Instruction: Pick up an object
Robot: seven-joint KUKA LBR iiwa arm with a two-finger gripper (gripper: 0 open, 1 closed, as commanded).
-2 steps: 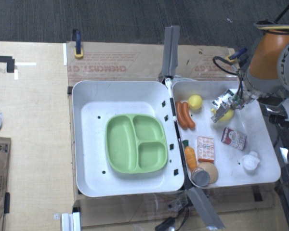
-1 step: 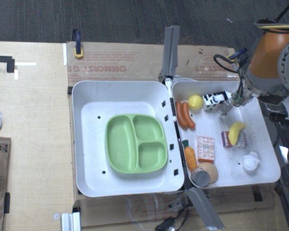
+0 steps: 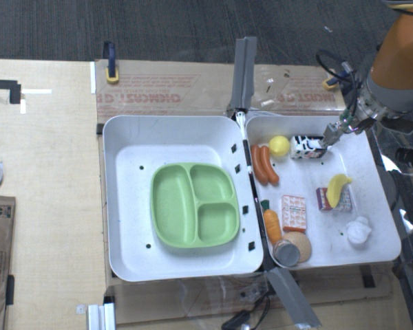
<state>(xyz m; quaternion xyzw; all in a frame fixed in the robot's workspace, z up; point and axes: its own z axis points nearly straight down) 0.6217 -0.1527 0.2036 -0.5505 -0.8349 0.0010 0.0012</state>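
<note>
The right bin point(image 3: 372, 177) holds several small items. A yellow lemon point(image 3: 279, 145), a pair of hot dogs point(image 3: 264, 164) and a black-and-white cow-patterned carton point(image 3: 305, 147) lie along its far side. My gripper point(image 3: 332, 135) hangs over the bin's far right part, its tip just right of the carton and close to its top edge. Nothing is seen hanging from it. Nearer the front are a banana point(image 3: 339, 187) resting on a maroon box point(image 3: 325, 199), a red-and-white packet point(image 3: 294, 212), a carrot point(image 3: 272, 225), a metal can point(image 3: 286, 254) and a white lump point(image 3: 358, 232).
The left bin point(image 3: 124, 184) carries a green divided plate point(image 3: 195, 205). A grey divider post point(image 3: 244, 74) rises behind the seam between the bins. The orange-banded arm point(image 3: 399, 53) comes in from the upper right. A yellow clamp point(image 3: 111, 64) stands on the bench behind the left bin.
</note>
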